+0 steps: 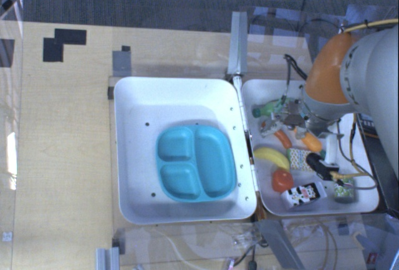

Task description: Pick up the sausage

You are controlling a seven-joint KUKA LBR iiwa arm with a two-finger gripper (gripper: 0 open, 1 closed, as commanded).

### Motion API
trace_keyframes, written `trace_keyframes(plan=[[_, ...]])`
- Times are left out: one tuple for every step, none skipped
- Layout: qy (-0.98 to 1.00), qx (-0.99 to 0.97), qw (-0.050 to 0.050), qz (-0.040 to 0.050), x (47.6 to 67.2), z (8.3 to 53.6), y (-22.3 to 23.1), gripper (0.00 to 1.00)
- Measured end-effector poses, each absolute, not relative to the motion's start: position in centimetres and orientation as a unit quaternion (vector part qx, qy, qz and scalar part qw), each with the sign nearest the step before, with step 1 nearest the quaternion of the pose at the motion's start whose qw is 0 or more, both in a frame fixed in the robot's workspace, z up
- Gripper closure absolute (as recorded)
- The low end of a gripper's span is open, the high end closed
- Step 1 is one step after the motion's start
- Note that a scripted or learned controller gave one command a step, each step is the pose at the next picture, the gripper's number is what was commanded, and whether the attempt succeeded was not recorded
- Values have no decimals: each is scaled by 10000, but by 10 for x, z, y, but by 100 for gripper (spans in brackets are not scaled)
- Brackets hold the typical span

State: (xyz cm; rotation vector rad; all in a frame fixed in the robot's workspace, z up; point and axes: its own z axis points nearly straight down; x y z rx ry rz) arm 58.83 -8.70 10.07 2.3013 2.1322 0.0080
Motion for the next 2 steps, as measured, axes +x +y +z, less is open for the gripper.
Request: trace_keyframes(plan=[[6804, 7328, 37, 44, 590, 112, -86, 100], [8065, 5913, 30, 25, 601, 193, -12, 100]])
